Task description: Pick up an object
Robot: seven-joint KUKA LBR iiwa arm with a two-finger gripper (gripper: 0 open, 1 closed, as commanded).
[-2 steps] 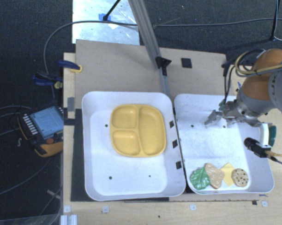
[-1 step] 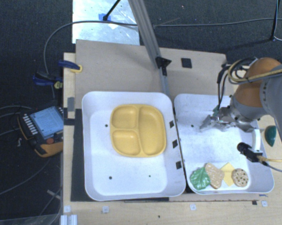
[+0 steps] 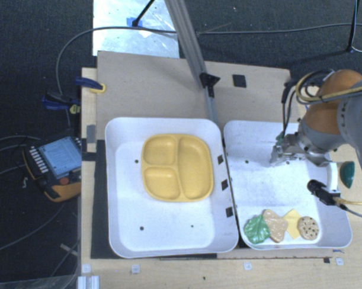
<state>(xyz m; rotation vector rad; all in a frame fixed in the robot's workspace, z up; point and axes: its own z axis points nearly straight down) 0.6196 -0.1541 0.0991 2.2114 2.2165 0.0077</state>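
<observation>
Toys huddle at the right bin's [image 3: 240, 143] near edge: green leaf [image 3: 257, 228], tan piece [image 3: 276, 225], yellow wedge [image 3: 292, 222], cookie [image 3: 308, 228]. Gripper [image 3: 281, 155] hovers well apart toward the far side, so the next reach runs nearward; I cannot tell how it is set.

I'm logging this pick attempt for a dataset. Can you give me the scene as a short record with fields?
left bin: holds a yellow divided plate
right bin: holds four small items along its near edge
items, left to right: green leaf, tan piece, yellow wedge, round cookie
end effector: over the far part of the right bin, apart from the items
held object: none seen
</observation>
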